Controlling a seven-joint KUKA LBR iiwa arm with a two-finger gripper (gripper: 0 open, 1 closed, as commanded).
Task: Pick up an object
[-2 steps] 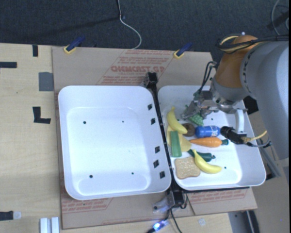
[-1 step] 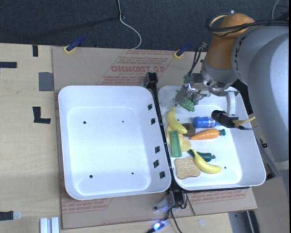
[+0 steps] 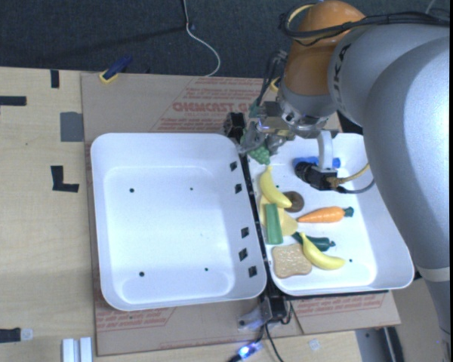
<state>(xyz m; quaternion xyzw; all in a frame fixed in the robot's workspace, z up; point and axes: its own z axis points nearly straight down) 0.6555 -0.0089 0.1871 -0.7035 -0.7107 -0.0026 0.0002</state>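
Green piece (image 3: 261, 156), small and knobbly, looks the likeliest thing to be picked: it lies in the far corner of the right bin (image 3: 377, 240), close against the wall (image 3: 245, 194) that this bin shares with the left bin (image 3: 166, 225). The gripper (image 3: 255, 138) hangs just above it, at that same corner, and its metal parts overlap the piece from this angle. Whether the gripper is open or closed cannot be told, nor whether it has hold of anything; the piece may be touching it or merely lying beneath it.

Nearer the camera, 1 banana (image 3: 271, 187) lies just beside the green piece, along the same wall. Past it come a green block (image 3: 272, 223), a carrot (image 3: 321, 216), a slice of toast (image 3: 291, 261) and a 2nd banana (image 3: 321, 255), all crowded together.

Several things could go wrong from here. The piece sits so near the wall that a descending gripper may land on the rim instead of straddling the piece, or pinch only its edge. Being small and uneven, it would probably squirt sideways under a poor grip. The banana is close enough to be caught or shoved too, which could spoil the grasp. A lift begun without a firm hold would likely come up bare.
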